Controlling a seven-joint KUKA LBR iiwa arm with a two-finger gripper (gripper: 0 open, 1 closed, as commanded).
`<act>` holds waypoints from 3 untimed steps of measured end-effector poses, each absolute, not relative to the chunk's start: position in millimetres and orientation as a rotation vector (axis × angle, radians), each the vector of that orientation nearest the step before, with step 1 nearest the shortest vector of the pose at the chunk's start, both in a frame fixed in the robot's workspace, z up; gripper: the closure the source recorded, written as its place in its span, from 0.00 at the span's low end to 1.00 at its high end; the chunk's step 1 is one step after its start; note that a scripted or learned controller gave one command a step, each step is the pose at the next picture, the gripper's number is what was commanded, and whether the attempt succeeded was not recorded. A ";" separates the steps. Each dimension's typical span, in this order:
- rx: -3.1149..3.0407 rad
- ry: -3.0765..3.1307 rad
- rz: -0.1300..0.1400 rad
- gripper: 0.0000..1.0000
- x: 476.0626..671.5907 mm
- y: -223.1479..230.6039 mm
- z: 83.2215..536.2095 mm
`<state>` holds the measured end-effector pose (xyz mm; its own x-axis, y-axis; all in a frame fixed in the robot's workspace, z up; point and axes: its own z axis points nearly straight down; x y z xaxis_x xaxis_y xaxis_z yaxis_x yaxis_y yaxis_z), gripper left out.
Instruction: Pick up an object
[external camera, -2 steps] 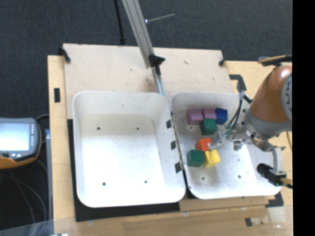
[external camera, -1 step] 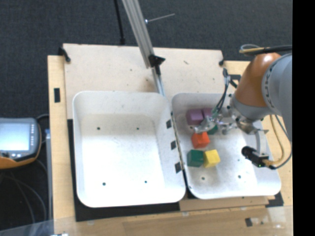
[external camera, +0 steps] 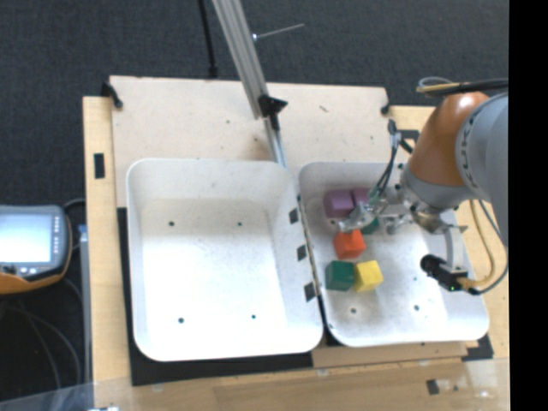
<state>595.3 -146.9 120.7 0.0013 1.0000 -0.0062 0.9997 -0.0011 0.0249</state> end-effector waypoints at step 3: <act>2.205 2.231 -0.001 1.00 624.8 -132.7 170.8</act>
